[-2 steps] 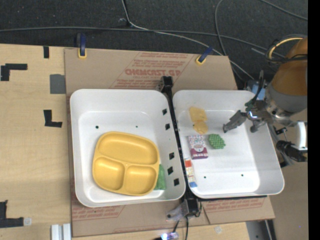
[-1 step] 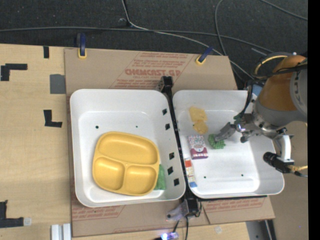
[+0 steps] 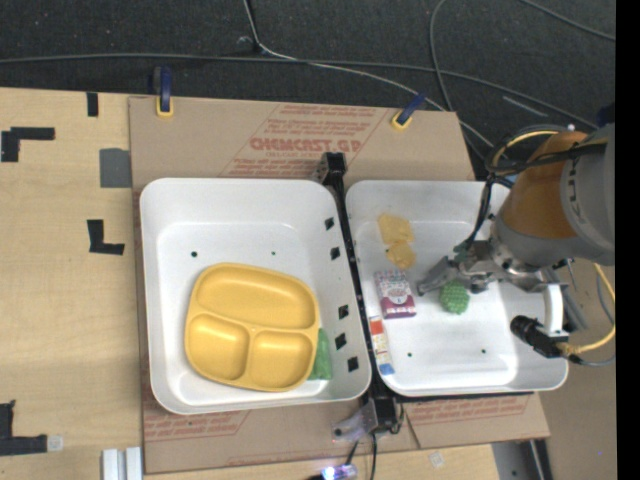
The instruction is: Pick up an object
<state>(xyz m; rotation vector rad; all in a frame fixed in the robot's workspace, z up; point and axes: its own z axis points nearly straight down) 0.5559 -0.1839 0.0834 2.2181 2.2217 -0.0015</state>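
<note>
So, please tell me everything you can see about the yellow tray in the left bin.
The yellow tray looks like smooth moulded plastic with rounded corners. It has three compartments: one long one across the far side and two smaller ones on the near side. It lies flat and face up on the floor of the left bin, slightly turned, toward the near right corner. A green object lies against its right edge. Nothing can be seen inside its compartments.

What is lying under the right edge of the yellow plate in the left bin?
A green object sticks out beside the yellow plate, against the left bin wall. The plate covers the rest, so its shape cannot be told.
</note>
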